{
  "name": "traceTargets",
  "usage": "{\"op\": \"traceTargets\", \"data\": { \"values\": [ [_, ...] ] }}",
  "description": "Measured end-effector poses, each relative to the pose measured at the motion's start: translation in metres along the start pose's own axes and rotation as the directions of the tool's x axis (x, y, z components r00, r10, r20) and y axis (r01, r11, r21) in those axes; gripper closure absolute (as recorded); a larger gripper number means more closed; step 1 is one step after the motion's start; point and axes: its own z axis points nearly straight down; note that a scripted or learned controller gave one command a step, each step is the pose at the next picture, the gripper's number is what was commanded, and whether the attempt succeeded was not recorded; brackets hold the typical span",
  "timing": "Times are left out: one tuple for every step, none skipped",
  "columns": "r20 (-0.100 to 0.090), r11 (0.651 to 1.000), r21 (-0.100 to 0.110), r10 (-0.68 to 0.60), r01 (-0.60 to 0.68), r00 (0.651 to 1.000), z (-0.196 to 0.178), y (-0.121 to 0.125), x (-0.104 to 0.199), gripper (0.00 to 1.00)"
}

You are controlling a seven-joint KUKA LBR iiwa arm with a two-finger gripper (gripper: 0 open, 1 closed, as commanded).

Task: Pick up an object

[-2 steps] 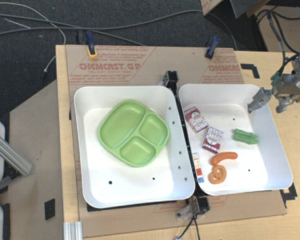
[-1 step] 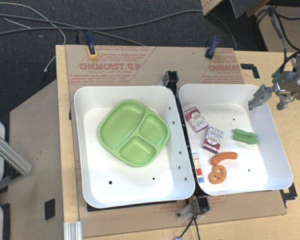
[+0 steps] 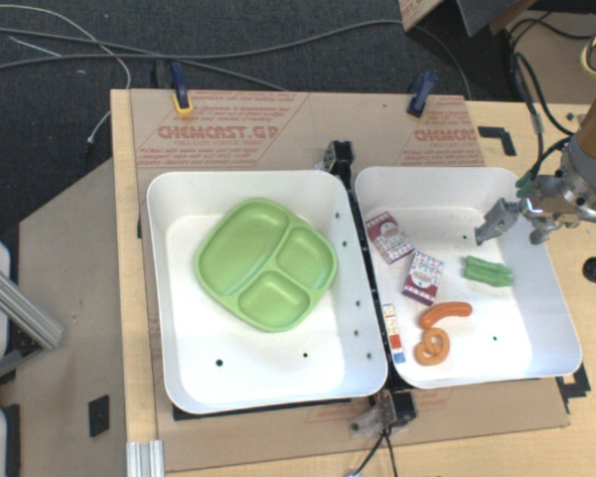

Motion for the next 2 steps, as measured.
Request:
{"op": "traceTargets", "data": {
  "values": [
    [-0.002,1.000,0.004,0.000,0.000,1.000,0.060,-0.005,0.006,0.00],
    [-0.001,1.000,0.001,0.000,0.000,1.000,0.101,-0.006,0.008,0.00]
  ]
}}
